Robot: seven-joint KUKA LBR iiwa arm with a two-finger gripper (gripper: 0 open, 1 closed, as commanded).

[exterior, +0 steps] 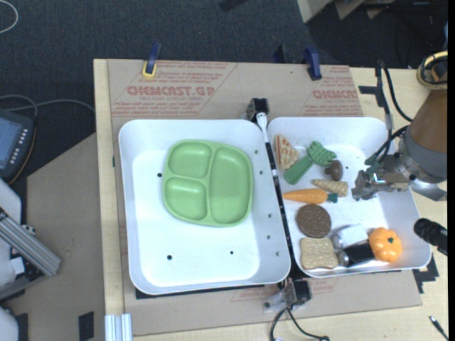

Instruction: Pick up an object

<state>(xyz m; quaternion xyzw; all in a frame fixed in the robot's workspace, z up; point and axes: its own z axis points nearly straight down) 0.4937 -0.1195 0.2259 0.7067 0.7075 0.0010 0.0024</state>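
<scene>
The right bin [370, 128] holds several toy foods: a sandwich wedge [285, 151], a green piece [310, 160], a small brown piece [334, 168], a beige cone-like piece [331, 187], a carrot [306, 196], a brown cookie [313, 220], a slice of toast [318, 253], a black and silver object [353, 246] and an orange pumpkin [386, 244]. My gripper [369, 183] hangs over the right part of this bin, just right of the beige piece. Nothing shows between its fingers.
The left bin [135, 190] holds a green divided plate [209, 182]. Cardboard [178, 84] lies under both bins, with clamps at the far edge. The arm's body [434, 144] covers the right bin's right rim.
</scene>
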